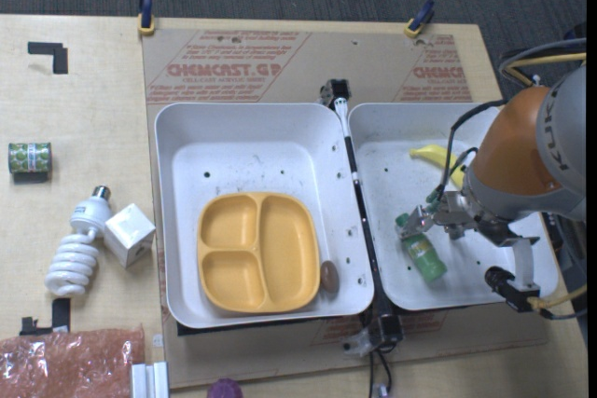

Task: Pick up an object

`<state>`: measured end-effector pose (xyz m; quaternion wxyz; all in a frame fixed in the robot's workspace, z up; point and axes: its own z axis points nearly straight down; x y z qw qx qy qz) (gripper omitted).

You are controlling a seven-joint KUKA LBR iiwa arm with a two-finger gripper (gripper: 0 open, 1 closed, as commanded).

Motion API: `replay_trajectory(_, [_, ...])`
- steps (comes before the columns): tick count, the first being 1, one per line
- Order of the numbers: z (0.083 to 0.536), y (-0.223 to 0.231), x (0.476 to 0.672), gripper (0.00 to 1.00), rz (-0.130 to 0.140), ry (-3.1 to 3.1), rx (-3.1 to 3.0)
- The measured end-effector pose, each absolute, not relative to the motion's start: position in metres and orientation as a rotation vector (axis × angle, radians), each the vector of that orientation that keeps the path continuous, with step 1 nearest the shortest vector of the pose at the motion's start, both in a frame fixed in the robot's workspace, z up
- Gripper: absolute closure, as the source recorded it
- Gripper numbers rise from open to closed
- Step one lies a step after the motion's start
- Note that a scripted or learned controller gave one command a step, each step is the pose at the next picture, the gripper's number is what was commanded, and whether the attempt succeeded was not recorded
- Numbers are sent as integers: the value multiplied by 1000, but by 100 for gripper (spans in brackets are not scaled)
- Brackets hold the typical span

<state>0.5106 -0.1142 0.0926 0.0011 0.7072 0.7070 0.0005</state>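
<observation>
Over right bin, claw touches green bottle.

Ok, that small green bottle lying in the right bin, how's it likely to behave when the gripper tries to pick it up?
The small green plastic bottle lies on its side on the right white bin floor, so its rounded body may well roll if nudged. It looks small and probably light, and its smooth surface could slip in a pinch. The gripper sits at its cap end.
</observation>
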Motion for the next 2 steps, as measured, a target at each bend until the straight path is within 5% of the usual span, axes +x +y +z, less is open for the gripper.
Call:
replay_trajectory(1, [102, -115, 512, 100, 3, 2216, 2221])
replay_trajectory(2, [192, -57, 478, 100, 0, 2221, 2220])
